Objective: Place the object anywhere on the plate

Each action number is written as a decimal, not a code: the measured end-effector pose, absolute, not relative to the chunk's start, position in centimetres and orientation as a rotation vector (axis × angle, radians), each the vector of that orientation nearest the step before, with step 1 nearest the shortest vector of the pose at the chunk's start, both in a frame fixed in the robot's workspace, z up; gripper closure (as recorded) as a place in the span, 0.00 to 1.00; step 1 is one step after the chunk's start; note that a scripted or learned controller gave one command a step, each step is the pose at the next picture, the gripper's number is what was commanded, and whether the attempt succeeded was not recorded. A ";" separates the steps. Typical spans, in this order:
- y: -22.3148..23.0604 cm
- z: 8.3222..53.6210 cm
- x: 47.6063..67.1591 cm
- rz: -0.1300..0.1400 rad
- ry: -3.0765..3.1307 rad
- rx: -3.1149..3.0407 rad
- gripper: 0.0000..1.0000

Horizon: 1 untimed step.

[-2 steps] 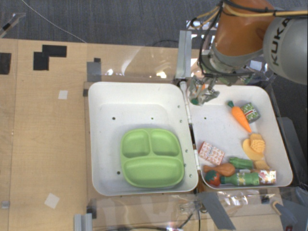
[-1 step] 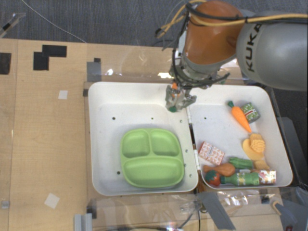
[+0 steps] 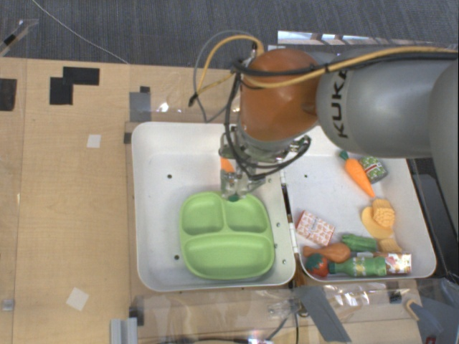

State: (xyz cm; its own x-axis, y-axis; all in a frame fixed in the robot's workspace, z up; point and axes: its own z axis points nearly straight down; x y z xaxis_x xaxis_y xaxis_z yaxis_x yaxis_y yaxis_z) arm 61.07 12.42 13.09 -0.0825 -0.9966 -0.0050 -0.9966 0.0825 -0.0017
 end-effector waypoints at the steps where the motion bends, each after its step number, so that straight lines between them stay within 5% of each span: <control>1: 10.4 18.7 55.4 -0.005 1.942 -2.462 1.00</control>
State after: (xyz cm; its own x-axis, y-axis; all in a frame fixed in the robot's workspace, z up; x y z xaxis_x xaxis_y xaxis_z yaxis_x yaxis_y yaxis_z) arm 55.44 10.38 18.67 0.2330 -0.9725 -0.0015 -0.9725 -0.2330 -0.0070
